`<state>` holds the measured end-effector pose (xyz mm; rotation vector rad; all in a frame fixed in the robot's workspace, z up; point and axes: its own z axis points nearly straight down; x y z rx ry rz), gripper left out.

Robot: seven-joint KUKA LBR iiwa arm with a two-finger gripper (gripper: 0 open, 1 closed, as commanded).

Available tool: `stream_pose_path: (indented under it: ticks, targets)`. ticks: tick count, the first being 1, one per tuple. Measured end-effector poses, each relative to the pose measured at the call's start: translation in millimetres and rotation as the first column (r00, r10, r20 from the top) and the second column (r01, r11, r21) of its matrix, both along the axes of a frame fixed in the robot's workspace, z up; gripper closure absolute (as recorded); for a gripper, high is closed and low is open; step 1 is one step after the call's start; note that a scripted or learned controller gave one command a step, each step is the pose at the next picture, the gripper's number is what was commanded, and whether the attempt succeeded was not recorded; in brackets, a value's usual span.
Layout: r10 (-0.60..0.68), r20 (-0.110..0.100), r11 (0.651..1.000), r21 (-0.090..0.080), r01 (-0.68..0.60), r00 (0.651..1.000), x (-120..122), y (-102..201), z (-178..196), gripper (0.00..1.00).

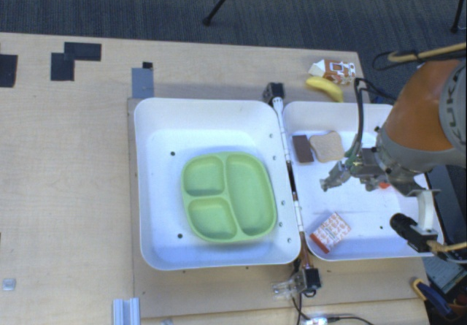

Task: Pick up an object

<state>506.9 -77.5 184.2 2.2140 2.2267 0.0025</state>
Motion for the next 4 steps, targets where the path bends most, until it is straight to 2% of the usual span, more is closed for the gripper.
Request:
stream_pose_path:
  ticks: [1,2,3,4]
  targets:
    - [-0.004,0.003,1.000,0.000,0.004,1.000,-19,-43,-98,0.00]
    - [-0.002,0.009,1.000,-0.001,0.002,1.000,-16,-42,-87,1.00]
    - [0.000,0.001,1.000,0.002,0.000,1.000,-19,48,1,1.00]
    - [-0.001,0.001,1.000,0.001,0.001,1.000,-19,47,0,0.00]
